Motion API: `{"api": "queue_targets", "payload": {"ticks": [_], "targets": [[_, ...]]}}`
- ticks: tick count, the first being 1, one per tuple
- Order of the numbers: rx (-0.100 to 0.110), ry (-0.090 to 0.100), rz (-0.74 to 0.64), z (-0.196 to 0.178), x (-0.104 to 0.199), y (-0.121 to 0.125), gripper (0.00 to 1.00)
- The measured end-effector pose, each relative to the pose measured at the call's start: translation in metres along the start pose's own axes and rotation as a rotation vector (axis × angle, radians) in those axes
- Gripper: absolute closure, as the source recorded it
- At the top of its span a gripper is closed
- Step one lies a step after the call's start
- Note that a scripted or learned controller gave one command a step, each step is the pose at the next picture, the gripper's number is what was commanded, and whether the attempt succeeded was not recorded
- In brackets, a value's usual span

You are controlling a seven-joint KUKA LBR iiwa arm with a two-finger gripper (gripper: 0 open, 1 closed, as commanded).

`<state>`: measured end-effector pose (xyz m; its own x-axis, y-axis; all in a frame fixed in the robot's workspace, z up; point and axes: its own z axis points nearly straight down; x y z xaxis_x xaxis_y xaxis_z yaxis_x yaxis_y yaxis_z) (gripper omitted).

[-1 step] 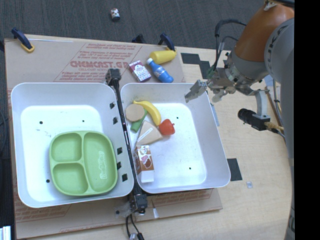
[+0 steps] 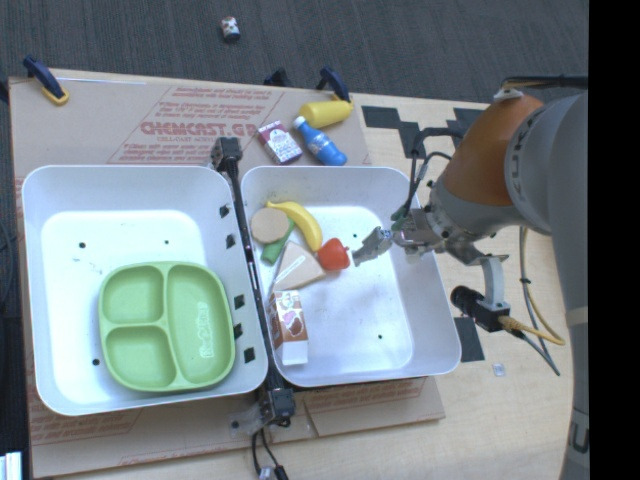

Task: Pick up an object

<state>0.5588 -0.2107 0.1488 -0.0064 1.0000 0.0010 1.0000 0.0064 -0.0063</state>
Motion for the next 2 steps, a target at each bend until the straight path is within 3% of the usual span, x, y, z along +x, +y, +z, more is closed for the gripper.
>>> {"api": "queue_targets", "payload": {"ticks": [1, 2], "targets": [[-0.002, 0.001, -0.001, 0.058, 0.000, -0.078, 0.00], [-0.002, -0.001, -0.007, 0.048, 0.000, -0.077, 1.00]]}}
